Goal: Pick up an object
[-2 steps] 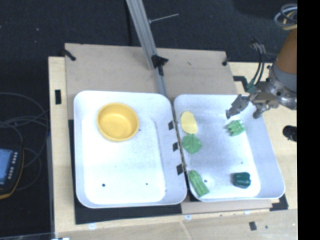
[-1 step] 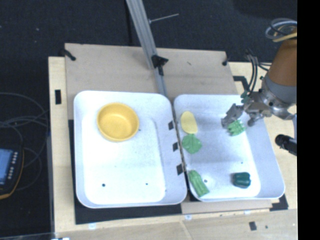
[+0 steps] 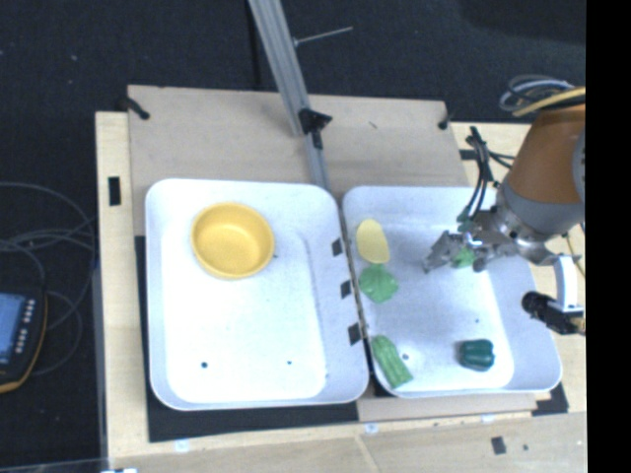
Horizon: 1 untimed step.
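Observation:
In the right bin lie a pale yellow piece near the left wall, a light green piece just below it, a green oblong piece at the front left corner, and a dark green object at the front right. My gripper hangs over the upper middle of the right bin, right of the yellow piece and well apart from it. Nothing shows between its fingers. The left bin holds a yellow bowl in its upper left part.
A grey metal pole slants down from the top to the gap between the bins. Black clips line the divider. A handheld pendant lies off the bench at the left. Cables hang by the arm at the right.

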Each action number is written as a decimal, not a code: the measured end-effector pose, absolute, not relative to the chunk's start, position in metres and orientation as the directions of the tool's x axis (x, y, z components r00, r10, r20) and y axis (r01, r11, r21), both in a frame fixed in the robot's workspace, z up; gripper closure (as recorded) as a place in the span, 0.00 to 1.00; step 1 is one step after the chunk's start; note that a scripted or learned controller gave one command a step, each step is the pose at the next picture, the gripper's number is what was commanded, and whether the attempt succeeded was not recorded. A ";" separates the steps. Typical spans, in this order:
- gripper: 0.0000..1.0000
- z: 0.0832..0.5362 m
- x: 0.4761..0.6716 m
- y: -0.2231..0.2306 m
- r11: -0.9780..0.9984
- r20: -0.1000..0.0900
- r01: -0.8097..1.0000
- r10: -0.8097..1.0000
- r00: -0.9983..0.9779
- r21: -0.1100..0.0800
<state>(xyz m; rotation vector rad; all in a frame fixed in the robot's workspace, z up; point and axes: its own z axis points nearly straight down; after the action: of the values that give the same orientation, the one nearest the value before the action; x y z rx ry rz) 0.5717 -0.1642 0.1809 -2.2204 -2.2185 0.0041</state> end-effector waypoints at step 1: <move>0.00 0.136 0.564 -0.169 -0.001 0.000 1.000 1.000 0.001 -0.003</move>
<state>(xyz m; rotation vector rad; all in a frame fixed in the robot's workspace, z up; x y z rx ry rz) 0.5643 -0.1689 0.1355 -2.2213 -2.2182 0.0039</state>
